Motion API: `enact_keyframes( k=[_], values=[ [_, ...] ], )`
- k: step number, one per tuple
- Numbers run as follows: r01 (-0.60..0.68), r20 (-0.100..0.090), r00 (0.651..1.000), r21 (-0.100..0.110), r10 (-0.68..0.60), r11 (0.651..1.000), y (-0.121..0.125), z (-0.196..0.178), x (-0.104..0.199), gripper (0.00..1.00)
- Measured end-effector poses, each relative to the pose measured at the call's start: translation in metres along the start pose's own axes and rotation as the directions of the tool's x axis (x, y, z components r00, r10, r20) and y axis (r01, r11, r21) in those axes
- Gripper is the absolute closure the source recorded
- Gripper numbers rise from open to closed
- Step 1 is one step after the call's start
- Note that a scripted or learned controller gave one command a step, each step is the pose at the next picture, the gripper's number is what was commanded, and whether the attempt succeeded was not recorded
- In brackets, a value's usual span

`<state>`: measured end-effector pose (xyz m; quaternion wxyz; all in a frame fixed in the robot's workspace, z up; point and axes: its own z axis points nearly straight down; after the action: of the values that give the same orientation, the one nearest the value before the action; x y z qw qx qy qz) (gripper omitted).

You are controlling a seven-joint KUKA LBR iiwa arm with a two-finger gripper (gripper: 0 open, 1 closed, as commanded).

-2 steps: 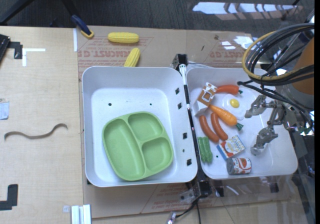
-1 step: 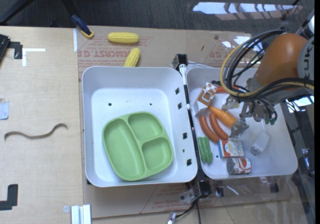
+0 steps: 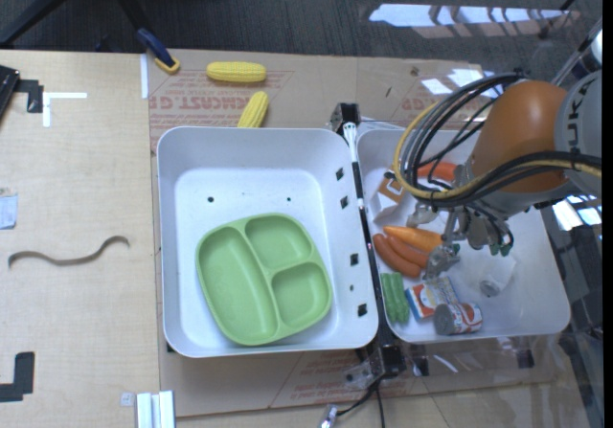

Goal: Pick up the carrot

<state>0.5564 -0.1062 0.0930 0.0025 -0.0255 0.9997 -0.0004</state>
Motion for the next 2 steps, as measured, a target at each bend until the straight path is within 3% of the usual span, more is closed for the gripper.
enact_keyframes(
  k=[1, 2],
  values=[
    [-0.241, 0.001, 0.971, 0.001, 0.241, 0.971, 0.008, 0.000, -0.035, 0.00],
    [-0.238, 0.008, 0.971, 0.002, 0.238, 0.971, 0.008, -0.011, -0.037, 1.00]
  ],
)
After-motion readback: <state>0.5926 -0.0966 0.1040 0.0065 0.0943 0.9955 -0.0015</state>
